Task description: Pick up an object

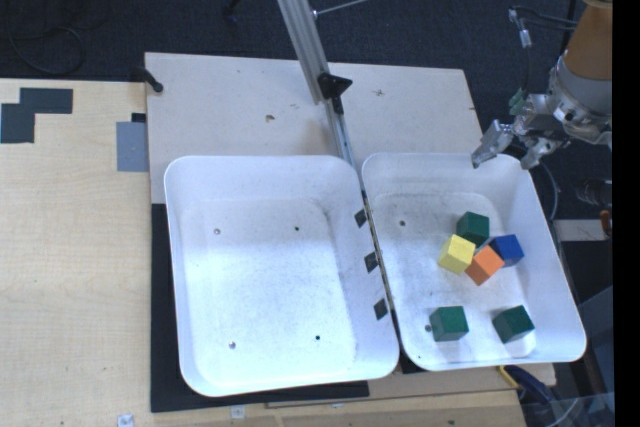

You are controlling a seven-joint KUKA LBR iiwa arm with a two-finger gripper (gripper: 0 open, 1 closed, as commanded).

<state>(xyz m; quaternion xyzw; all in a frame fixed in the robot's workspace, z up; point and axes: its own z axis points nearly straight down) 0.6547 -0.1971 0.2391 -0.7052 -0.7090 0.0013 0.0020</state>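
Note:
The right bin (400, 185) holds several small blocks. A green block (473, 225), a yellow one (458, 253), an orange one (486, 264) and a blue one (507, 248) huddle together in its right half. Two more green blocks (449, 322) (513, 323) lie apart near its front edge. My gripper (510, 143) hangs over the bin's back right corner, above and behind the cluster, with its fingers spread open and nothing between them.
The left bin (200, 205) sits beside the right one. A slanted aluminium rail (300, 25) rises from a black bracket behind the bins' shared edge. Cables lie on the dark floor behind the bench.

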